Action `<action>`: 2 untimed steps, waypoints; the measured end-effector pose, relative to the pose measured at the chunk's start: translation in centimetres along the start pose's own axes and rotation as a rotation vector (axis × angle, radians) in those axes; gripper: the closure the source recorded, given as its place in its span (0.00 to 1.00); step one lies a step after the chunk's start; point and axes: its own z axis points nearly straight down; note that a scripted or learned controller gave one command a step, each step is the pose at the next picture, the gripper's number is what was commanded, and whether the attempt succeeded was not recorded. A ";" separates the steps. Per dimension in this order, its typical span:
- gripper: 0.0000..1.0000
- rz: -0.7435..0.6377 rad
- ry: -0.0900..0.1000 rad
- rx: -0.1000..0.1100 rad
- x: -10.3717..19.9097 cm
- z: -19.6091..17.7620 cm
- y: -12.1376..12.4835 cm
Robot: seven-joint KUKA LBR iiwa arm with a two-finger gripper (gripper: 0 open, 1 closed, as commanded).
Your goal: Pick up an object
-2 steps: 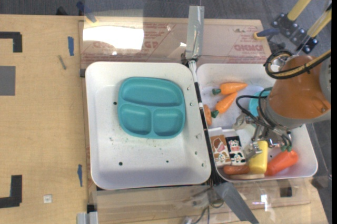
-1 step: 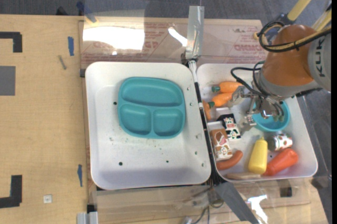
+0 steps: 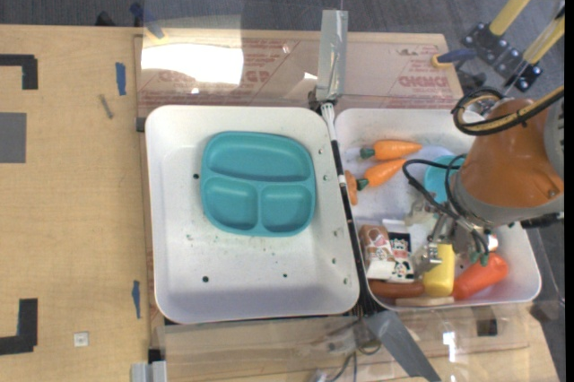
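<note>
Toys crowd the right bin (image 3: 529, 286), and that is where your pick must come from; the left bin (image 3: 170, 192) bears just a teal divided plate (image 3: 258, 183), lying flat near its middle. Start from the big picture: the arm (image 3: 507, 165) reaches in from the right and hangs over the right bin's near half, its orange band covering much of the far right corner.

Below it, the gripper (image 3: 438, 250) sits low over a yellow block (image 3: 439, 273), with a red-orange pepper (image 3: 480, 274) touching the block's right side and a brown sausage-like piece (image 3: 395, 289) at its near left. I judge the yellow block the likeliest target, though you cannot tell from this angle whether the gripper is spread or pressed together, nor whether anything sits between its tips.

To do the step well, come straight down on the block and keep clear of the pepper, which could be dragged along. A printed card (image 3: 387, 250) lies just left. Two carrots (image 3: 387, 160) rest well apart at the far end, an easier pick if this one slips.
</note>
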 end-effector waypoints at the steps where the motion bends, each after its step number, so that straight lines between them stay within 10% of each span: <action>1: 0.00 0.106 0.014 -0.013 -9.0 0.4 -0.6; 2: 0.00 0.111 0.014 -0.010 -9.7 0.5 -0.1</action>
